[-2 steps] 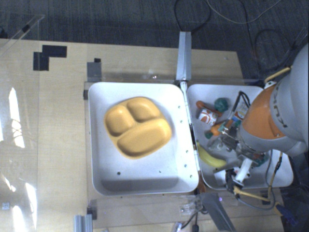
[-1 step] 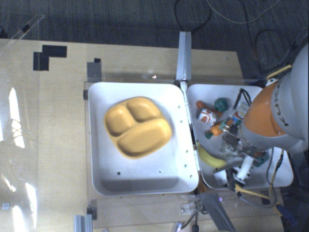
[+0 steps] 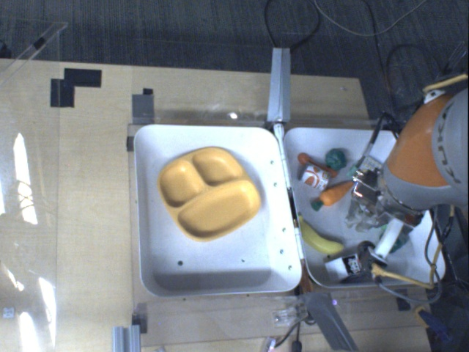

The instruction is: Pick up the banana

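Gripper (image 3: 364, 213) low over right bin (image 3: 410, 270), finger state impossible to tell; banana (image 3: 320, 239) just left, carrot (image 3: 335, 193) farther back; yellow tray (image 3: 209, 191) in left bin (image 3: 150, 262).

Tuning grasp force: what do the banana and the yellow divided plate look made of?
Banana: likely moulded plastic or rubber toy; even yellow, smooth, faint sheen. Yellow divided plate: looks like matte plastic, uniform colour, soft rounded compartments, no glare. Neither is certain from this view.

One fixed cam, mounted above the counter (image 3: 73, 196), looking down at a slant. Mid distance: both white bins (image 3: 146, 196) in frame w/ dark floor along the top. Arm (image 3: 432, 145) enters from view's right.
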